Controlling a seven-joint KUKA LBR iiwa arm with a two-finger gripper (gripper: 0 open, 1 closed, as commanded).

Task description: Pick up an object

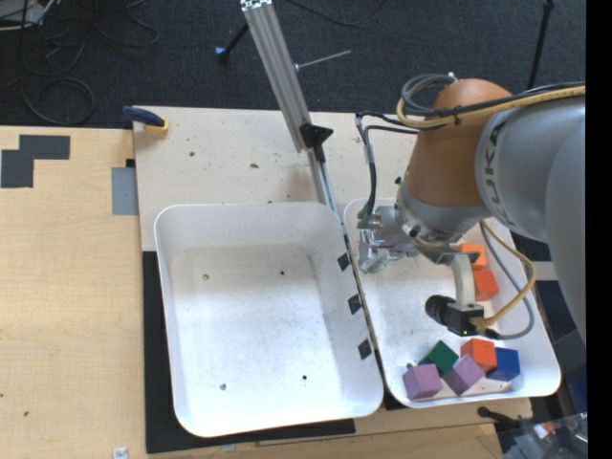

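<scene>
Blocks (461, 365) clustered in right bin's (545, 376) near corner, well apart from jaws; jaw state: cannot tell.

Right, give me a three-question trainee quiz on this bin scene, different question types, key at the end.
1. True or false: the blocks lie in the left bin.
2. Multiple choice: the green block sits closest to which one? A) the blue block B) the left purple block C) the orange block by the arm
3. Fill in: the gripper hangs over the ______ bin, near the divider between the bins.

Key:
1. False; they cluster at the near end of the right bin.
2. B.
3. Right.
</scene>
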